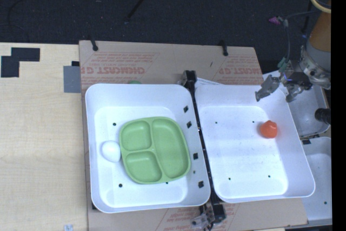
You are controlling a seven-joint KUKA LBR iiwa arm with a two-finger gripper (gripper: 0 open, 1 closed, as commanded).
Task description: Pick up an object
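A small orange-red ball (268, 129) lies in the right bin (238, 181), near its right wall. In the left bin (102, 105) rests a green three-compartment plate (154, 149) with a white egg-shaped object (111, 151) touching its left edge. My gripper (279, 87) hovers over the right bin's far right corner, above and slightly right of the orange ball, well apart from it. Its two fingers stand spread with nothing between them.
The bins sit on a cardboard sheet (162, 65) on a light wooden bench (38, 132). A black divider (197, 138) with clips runs between the bins. The arm's orange band (323, 30) shows at the right edge.
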